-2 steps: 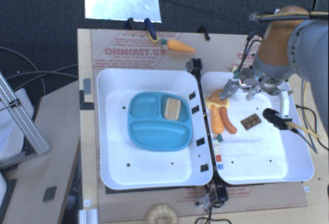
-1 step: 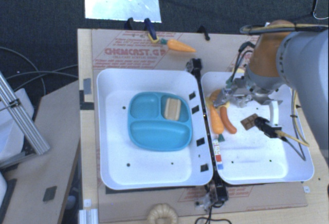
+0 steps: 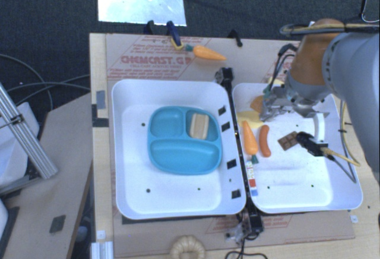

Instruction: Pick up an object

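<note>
- Grey arm point(image 3: 350, 73) with an orange band enters from the right and bends down over the upper left part of the right bin point(image 3: 309, 192).
- Pincer point(image 3: 268, 113) hangs low over that bin's floor, near the wall that it shares with the left bin point(image 3: 172, 192). From this angle, whether it is apart or together cannot be told.
- Yellow slice point(image 3: 252, 123) lies flat just beside the pincer, below and to its left in the view.
- Tan wedge point(image 3: 257, 103) lies just beside the pincer on its upper left. Whether they touch cannot be told.
- Carrot point(image 3: 250, 139) and sausage point(image 3: 264, 141) lie side by side, both lengthwise, near the pincer on the side towards the camera. The carrot's upper end touches the yellow slice.
- Brown square piece point(image 3: 288, 141) lies to the right of the sausage, apart from it.
- Small banded stick point(image 3: 252, 176) lies along the right bin's left wall, below the carrot.
- Blue divided plate point(image 3: 178, 154) sits in the middle of the left bin, with a beige block point(image 3: 199, 126) in its upper right compartment.
- Second carrot point(image 3: 206, 53) lies on the desk's cardboard sheet point(image 3: 148, 59), beyond both bins.
</note>
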Controlling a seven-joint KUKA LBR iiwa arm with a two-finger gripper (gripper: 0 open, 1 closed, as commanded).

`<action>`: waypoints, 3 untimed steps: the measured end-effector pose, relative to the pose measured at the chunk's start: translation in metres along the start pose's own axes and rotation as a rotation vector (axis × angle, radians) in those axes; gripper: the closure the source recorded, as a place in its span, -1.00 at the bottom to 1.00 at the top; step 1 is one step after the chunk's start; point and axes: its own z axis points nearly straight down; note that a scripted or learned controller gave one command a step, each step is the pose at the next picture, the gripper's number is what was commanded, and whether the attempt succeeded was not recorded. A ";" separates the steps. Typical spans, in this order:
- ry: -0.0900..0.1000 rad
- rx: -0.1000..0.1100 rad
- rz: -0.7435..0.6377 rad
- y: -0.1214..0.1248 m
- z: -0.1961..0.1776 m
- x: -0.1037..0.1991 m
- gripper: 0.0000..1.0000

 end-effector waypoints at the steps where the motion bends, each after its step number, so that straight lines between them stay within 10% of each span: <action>1: 0.000 -0.001 0.002 -0.007 -0.048 0.001 1.00; 3: 0.000 -0.002 -0.004 0.006 -0.126 -0.001 1.00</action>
